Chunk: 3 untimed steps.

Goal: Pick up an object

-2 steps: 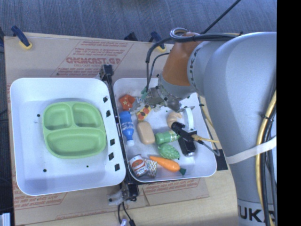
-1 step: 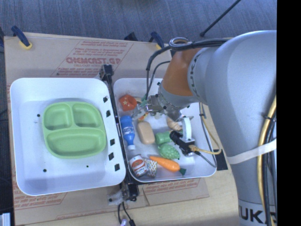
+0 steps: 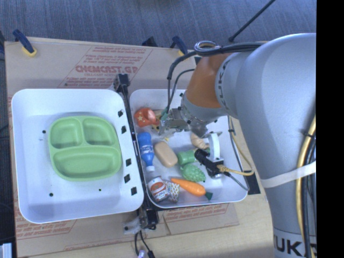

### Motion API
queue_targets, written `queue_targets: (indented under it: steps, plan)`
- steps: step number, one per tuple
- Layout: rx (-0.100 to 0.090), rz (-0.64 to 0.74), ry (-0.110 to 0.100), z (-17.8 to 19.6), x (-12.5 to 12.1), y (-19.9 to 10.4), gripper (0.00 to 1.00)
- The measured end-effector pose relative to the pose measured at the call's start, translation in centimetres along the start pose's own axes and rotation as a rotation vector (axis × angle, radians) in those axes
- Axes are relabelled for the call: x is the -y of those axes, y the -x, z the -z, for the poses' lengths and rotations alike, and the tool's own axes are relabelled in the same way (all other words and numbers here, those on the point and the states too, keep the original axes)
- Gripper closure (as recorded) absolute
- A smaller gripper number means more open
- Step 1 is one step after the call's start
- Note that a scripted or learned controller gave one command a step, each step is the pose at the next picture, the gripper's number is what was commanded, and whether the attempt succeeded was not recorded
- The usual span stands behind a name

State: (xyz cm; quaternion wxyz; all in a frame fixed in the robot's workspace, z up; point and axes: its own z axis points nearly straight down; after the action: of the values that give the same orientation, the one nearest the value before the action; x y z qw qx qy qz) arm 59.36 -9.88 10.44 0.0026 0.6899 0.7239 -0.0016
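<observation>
**Gripper low in the right bin**

In the right bin [image 3: 235,196], we see the gripper [image 3: 173,123] among toy food; we cannot tell its finger state. A tan bread roll [image 3: 166,154] lies just beside it at six o'clock, a red tomato [image 3: 144,116] at nine.

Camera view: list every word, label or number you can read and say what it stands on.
"CHEMCAST GP": red print on the cardboard under the bins.
Smaller red lines above and below it: too blurred to read.
"UK": white letters at the arm's base, cut off by the frame edge.
Labels on the blue bottle and the can: too small to read.
</observation>
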Motion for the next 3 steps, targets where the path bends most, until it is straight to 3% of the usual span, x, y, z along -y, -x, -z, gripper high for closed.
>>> queue_targets:
  steps: [1, 2, 3]
  plan:
    - [0.004, -0.001, 0.001, 0.1, 0.0, 0.2, 0.00]
    - [0.005, -0.097, 0.007, -0.8, -0.1, 0.1, 0.00]
    - [-0.002, -0.020, -0.019, -1.3, -4.9, 0.5, 0.00]
